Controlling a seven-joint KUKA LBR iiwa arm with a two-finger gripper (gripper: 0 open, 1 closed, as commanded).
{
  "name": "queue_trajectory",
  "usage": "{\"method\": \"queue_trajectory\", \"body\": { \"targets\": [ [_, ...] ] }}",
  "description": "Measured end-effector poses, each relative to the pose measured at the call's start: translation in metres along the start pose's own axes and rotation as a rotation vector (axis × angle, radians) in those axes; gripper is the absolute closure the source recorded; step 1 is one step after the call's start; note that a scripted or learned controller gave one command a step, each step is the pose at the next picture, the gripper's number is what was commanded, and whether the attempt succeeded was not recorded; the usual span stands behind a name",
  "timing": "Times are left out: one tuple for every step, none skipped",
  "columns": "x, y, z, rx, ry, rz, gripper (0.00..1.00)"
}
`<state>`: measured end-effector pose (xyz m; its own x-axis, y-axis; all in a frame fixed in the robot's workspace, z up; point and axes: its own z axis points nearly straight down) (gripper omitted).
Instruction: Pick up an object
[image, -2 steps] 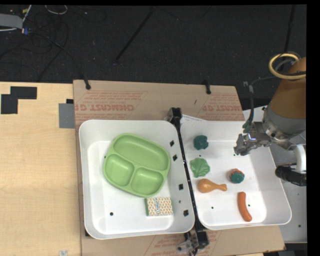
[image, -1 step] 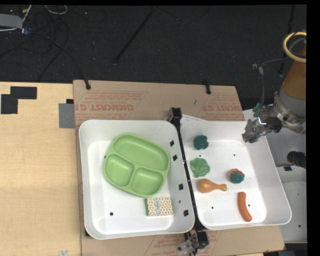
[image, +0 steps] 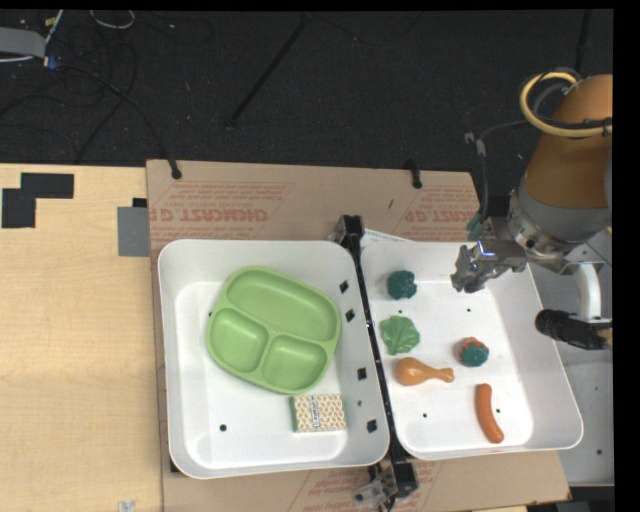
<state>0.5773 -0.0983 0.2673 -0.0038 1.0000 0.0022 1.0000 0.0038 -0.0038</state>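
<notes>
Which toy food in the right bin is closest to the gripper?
The dark green broccoli, at the bin's far left. It lies just left of the gripper; the leafy green piece, strawberry, drumstick and sausage sit farther toward the near edge.

Robotics lab, cardboard-lined bench (image: 80, 330), twin white bins (image: 190, 430), trailing cables (image: 120, 80)
</notes>
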Motion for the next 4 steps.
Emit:
{"method": "queue_trajectory", "body": {
  "targets": [
    [0.049, -0.001, 0.01, 0.0, -0.001, 0.0, 1.0],
    [0.104, 0.006, 0.007, -0.001, 0.0, -0.001, 1.0],
    [0.151, 0.015, 0.006, -0.001, -0.001, -0.002, 1.0],
    [0.207, 0.024, 0.008, -0.001, -0.001, -0.002, 1.0]
  ]
}}
